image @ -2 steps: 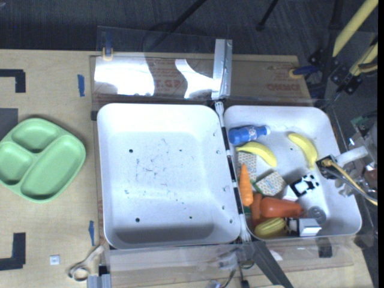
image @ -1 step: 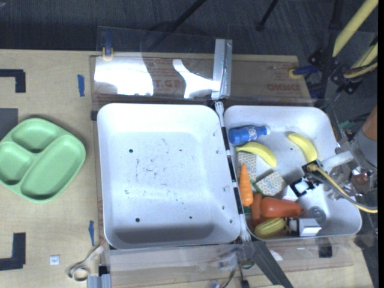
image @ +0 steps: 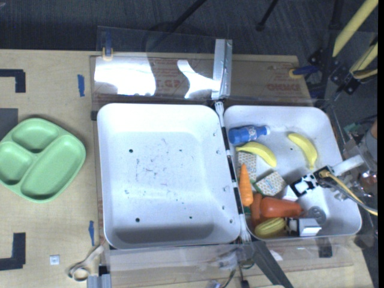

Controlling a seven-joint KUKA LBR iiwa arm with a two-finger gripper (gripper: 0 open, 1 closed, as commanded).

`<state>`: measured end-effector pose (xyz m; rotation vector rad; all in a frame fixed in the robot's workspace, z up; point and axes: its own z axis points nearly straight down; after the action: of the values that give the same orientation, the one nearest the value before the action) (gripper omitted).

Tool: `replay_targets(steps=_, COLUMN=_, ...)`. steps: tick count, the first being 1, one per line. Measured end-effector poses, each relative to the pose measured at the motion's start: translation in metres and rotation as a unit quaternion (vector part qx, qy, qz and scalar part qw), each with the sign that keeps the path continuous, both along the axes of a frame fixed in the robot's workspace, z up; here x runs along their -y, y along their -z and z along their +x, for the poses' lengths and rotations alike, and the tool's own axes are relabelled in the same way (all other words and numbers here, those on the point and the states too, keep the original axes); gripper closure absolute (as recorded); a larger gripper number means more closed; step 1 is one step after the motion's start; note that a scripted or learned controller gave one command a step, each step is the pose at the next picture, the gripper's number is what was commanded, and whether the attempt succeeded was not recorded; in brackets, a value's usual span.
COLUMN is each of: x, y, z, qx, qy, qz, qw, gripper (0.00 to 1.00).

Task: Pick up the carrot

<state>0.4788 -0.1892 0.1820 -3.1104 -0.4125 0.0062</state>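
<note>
I see the carrot lying along the right bin's left wall, hemmed in by a banana, a blue bottle and a red toy, the claw's state unclear.

Both bins look like smooth white plastic: the left bin has a matt floor with faint scuff marks, and the right bin shows a soft sheen on its rim. The carrot reads as glossy orange plastic. The two bananas shine like yellow plastic too. The bottle is blue and slick. The bench is pale, matt wood. The green plate is smooth, satin plastic. Behind the bins, a clear panel throws hard glare, edged with a dull metal strip.
</note>
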Motion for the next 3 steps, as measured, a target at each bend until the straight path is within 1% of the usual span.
replay_targets(steps=1, x=0.022, y=-0.008, z=0.004, qx=0.001, qy=0.030, qz=-0.0013, qw=0.9995, gripper=1.00)
replay_targets(steps=2, x=0.033, y=-0.024, z=0.001, qx=0.001, qy=0.030, qz=-0.0013, qw=0.9995, gripper=1.00)
replay_targets(steps=3, x=0.034, y=-0.057, z=0.001, qx=0.001, qy=0.031, qz=-0.0013, qw=0.9995, gripper=1.00)
